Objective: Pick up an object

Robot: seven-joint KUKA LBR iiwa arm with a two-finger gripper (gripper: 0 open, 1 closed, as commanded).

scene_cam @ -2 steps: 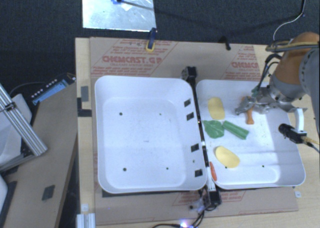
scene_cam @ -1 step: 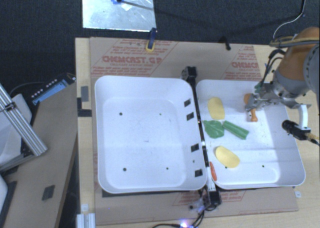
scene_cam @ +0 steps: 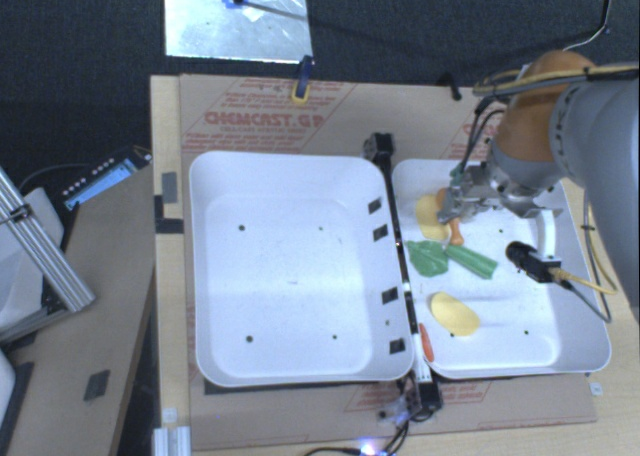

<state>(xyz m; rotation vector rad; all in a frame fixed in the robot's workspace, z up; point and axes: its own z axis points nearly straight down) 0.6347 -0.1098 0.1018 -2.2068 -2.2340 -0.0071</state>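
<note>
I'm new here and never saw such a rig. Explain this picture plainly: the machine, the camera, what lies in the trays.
One camera looks down at a slant on a bench bearing two white bins, the left bin and the right bin. The grey robot arm reaches in from the right; its gripper hangs over the right bin, close to a yellow lump. That bin also holds a green piece, an orange piece and a second yellow lump nearer the camera. Whether it holds anything is unclear.

The left bin (scene_cam: 290, 274) and right bin (scene_cam: 520, 339) look like smooth white plastic with a faint sheen. The board (scene_cam: 260, 119) under them is matt brown cardboard. The sheet (scene_cam: 235, 4) behind looks like shiny, wrinkled metal. The yellow lump (scene_cam: 454, 314) and green piece (scene_cam: 450, 261) appear smooth.
</note>
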